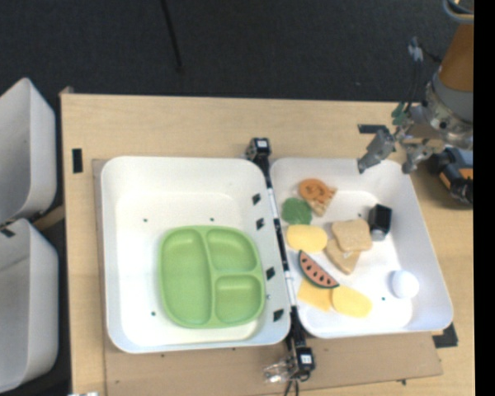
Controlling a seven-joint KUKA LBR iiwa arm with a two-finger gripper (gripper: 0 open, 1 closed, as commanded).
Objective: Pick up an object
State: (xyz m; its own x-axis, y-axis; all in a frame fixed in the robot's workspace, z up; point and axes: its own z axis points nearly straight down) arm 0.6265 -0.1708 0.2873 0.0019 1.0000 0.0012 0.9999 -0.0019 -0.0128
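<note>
The right bin (425, 246) holds toy food: an orange pretzel-like piece (316, 191), a green disc (296, 211), a yellow oval (306, 238), two bread slices (351, 236), a watermelon slice (317, 271), two yellow pieces (350, 302), a black block (380, 219) and a white ball (403, 285). My gripper (390, 162) hangs above the bin's far right corner, apart from all of them. Its fingers are spread open with nothing between them.
A green divided plate (212, 275) lies in the left bin (124, 221). A divider with black clips (271, 221) runs between the bins. The wooden bench (173, 122) extends behind them, and white chairs (12, 163) stand at the left.
</note>
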